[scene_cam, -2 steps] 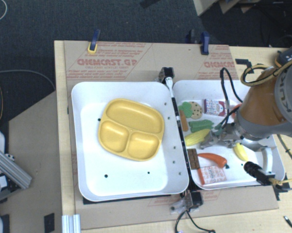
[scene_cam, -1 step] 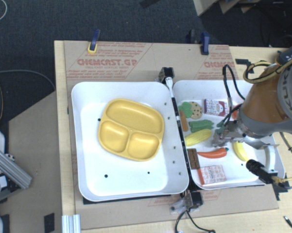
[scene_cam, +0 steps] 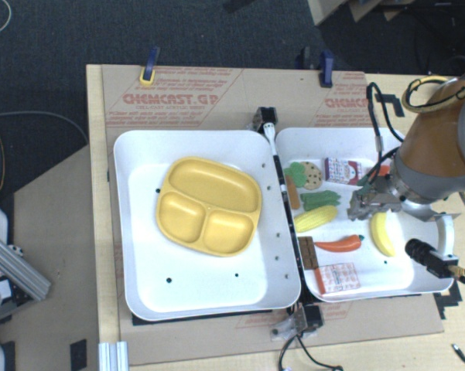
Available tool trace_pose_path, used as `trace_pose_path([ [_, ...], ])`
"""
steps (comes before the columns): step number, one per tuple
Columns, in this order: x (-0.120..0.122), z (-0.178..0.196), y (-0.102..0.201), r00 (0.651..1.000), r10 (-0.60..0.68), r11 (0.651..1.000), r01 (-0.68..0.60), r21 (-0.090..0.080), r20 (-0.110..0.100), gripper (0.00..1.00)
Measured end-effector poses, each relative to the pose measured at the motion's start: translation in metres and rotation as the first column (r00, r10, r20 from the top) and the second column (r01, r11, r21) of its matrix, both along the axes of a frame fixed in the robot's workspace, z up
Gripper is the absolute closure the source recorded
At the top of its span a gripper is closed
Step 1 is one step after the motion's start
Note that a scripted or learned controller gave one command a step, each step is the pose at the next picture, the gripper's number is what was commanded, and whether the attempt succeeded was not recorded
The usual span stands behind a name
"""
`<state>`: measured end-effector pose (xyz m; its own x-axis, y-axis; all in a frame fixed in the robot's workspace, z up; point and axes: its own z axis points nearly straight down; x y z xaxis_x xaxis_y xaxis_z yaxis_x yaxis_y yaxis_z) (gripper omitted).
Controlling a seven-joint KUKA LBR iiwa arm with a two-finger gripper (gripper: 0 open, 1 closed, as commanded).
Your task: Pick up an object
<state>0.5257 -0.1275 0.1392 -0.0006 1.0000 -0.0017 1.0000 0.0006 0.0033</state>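
Note:
The right bin (scene_cam: 336, 139) holds several toy foods: a cookie (scene_cam: 312, 175), a green broccoli piece (scene_cam: 297, 171), a green pepper (scene_cam: 320, 200), a corn cob (scene_cam: 315, 219), a red chili (scene_cam: 340, 243), a yellow banana (scene_cam: 383, 233), a brown bar (scene_cam: 307, 253), a white and purple packet (scene_cam: 341, 170) and a red-printed packet (scene_cam: 339, 277). My gripper (scene_cam: 365, 205) hangs low over the right bin's middle, just left of the banana and right of the pepper. Its dark fingers are seen from above and their gap is hidden.
The left bin (scene_cam: 139, 261) holds a yellow three-compartment plate (scene_cam: 208, 205). A black divider rail (scene_cam: 282, 199) runs between the bins. The arm's orange band (scene_cam: 441, 134) and grey wrist cover the right bin's far right side. Cables (scene_cam: 383, 114) loop above it.

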Motion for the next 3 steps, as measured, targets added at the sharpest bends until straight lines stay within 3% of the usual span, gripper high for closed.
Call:
trace_pose_path([
  [2,-0.008,0.087,0.002,1.000,0.001,1.000,-0.001,0.000,0.001,1.00],
  [3,0.020,0.096,0.046,1.000,0.005,1.000,-0.005,0.002,0.001,1.00],
])
